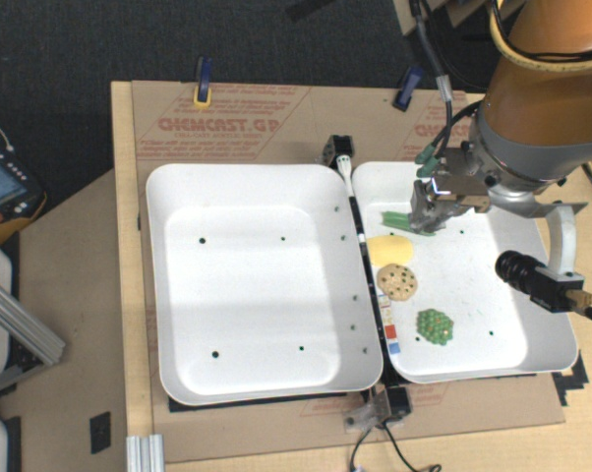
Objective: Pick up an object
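Broccoli [435, 325], cookie [398, 282]; gripper [427, 216] by green strip [398, 221]

Your widest open floor is the left shallow white bin [178, 264], bare from wall to wall. In the right shallow white bin [517, 347], obstacles line the side nearest the shared rim: a flat green piece [396, 222], a pale yellow wedge [391, 251], a round speckled brown cookie [398, 283], a knobbly green cluster [435, 325] and a small red-and-blue strip [390, 338] against the rim. The gripper [429, 214] hangs at the green piece, and the grey-and-orange arm [542, 96] overhangs the far right corner. Bare floor lies right of the cluster.
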Robot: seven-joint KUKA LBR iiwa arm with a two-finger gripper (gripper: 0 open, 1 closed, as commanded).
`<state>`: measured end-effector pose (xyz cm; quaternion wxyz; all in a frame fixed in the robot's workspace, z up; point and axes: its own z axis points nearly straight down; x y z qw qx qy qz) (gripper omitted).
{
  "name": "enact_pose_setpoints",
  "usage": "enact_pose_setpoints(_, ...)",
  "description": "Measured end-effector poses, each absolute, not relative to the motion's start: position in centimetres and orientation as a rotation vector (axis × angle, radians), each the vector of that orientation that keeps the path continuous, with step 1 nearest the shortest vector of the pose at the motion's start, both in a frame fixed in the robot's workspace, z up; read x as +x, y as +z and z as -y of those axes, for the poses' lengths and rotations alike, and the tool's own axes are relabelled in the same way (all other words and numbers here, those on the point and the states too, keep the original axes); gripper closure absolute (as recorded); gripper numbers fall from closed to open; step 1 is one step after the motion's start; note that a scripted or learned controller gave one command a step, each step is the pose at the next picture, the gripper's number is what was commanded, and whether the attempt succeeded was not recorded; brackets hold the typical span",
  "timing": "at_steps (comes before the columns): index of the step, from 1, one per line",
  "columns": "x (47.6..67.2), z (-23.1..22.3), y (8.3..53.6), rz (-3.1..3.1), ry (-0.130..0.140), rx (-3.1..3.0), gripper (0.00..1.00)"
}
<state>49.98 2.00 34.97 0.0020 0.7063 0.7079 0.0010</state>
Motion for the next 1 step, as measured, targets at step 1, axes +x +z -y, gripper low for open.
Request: enact_pose_setpoints(1,48.02,8.87,24.91,-2.215,-0.010,2.236,1.00)
